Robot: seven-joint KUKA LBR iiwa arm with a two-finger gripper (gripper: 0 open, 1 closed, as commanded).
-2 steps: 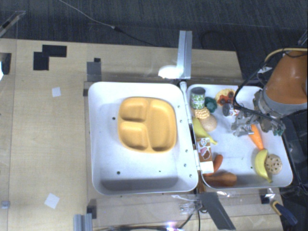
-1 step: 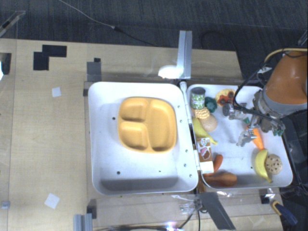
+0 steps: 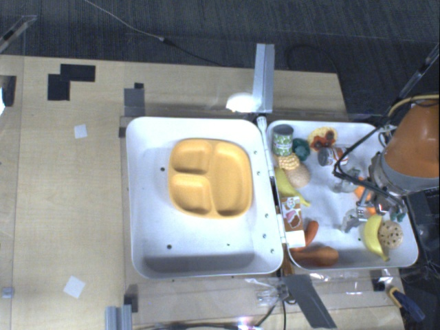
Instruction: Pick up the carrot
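- While the tool (image 3: 363,208) hangs low in the right bin (image 3: 412,256), I cannot tell its state
- carrot (image 3: 363,193) seems a small orange bit right at it; banana (image 3: 372,236) just beside could be grabbed instead

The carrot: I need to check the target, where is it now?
The carrot lies in the right bin, near its right side, at the gripper and just above the banana.
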